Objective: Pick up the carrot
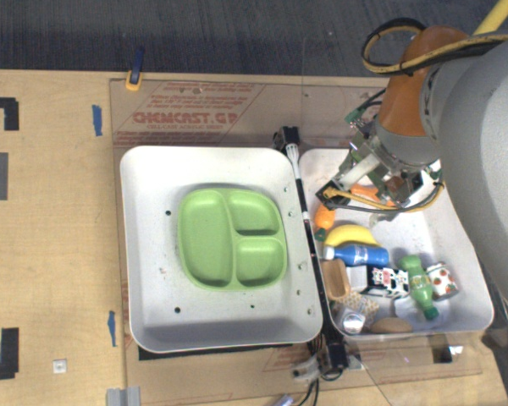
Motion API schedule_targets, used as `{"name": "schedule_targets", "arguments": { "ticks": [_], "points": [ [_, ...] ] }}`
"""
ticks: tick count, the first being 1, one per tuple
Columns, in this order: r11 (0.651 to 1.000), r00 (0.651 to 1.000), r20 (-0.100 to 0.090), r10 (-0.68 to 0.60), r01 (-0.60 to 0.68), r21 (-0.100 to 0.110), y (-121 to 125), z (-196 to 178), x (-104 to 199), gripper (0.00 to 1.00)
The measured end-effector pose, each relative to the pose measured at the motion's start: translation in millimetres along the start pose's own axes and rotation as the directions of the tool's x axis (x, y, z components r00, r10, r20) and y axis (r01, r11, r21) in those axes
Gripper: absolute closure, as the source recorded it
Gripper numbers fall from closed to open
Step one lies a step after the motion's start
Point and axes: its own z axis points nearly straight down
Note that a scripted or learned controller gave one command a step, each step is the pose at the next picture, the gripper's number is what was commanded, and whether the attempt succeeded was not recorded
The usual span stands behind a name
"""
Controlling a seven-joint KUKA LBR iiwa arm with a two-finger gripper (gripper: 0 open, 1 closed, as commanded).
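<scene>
We see a green divided plate in the left bin. In the right bin, the carrot lies at the left wall, just above a banana. The end effector hangs near it (whether open or closed, we cannot tell).

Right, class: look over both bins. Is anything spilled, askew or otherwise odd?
Nothing looks spilled or broken. The green divided plate sits alone in the left bin, while every small item, such as the banana and the green bottle, is crowded against the right bin's near corner, some overlapping.
</scene>
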Motion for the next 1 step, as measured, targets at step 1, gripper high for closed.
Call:
{"name": "schedule_targets", "arguments": {
  "ticks": [1],
  "points": [
    [1.0, 1.0, 0.0, 0.0, 0.0, 0.0, 0.0, 0.0, 0.0, 0.0]
  ]
}}
